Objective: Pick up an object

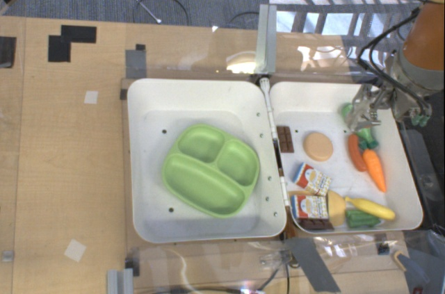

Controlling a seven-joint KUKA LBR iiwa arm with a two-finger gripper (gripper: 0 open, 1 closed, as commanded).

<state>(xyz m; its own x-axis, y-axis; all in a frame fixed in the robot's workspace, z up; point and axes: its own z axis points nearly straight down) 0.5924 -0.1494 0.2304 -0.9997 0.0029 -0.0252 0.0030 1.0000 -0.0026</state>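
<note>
- Tabletop [62,167] bears two white bins
- Left bin [149,147] holds a green divided plate [211,169]
- Right bin [327,94] holds carrots [367,159], a corn cob [368,208], a cookie [318,145]
- End effector [363,113] hangs just above the carrot tops; its opening cannot be told

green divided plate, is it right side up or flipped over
Right side up. The green divided plate lies flat in the left bin with its three hollow compartments facing the camera, nothing in them.
</note>
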